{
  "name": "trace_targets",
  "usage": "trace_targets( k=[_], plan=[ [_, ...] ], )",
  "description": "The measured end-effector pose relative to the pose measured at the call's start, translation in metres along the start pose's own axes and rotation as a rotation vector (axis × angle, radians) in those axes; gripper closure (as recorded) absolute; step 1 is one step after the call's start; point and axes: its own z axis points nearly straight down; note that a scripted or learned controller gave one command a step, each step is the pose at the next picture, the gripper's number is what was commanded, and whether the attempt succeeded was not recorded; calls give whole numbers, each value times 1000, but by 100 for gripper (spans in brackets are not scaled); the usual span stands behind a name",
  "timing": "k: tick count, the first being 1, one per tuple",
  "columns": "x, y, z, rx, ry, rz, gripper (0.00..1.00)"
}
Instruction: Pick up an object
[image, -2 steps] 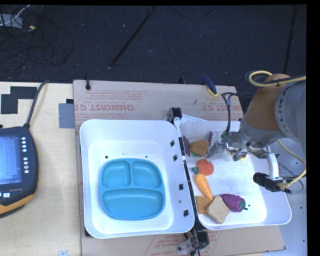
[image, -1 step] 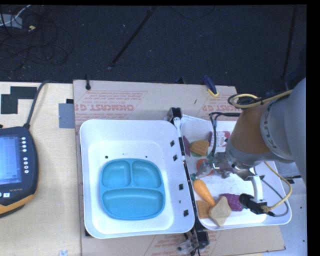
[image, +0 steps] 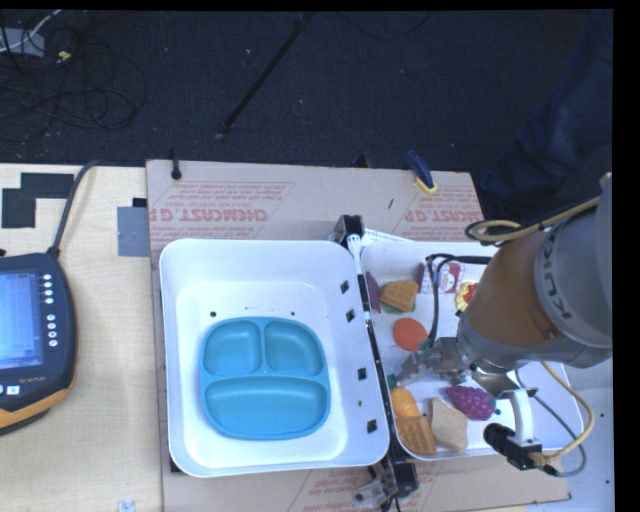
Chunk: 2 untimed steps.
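Camera view: your arm hangs low over the right bin, among toy foods like purple grapes; nothing looks lifted yet, and you cannot tell the end effector's state.

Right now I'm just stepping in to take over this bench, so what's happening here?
The arm reaches in from the right over the right bin, which holds toy foods: a red piece, a tan piece, purple grapes and an orange piece among them. Its wrist hangs low above the grapes. Nothing visibly held. The left bin holds a blue divided plate. A pendant lies at far left.
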Motion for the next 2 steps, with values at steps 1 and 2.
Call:
trace_targets(
  k=[1,2],
  plan=[
    [1,99,2,4,1,-10,0],
    [-2,141,3,10,10,-13,0]
  ],
)
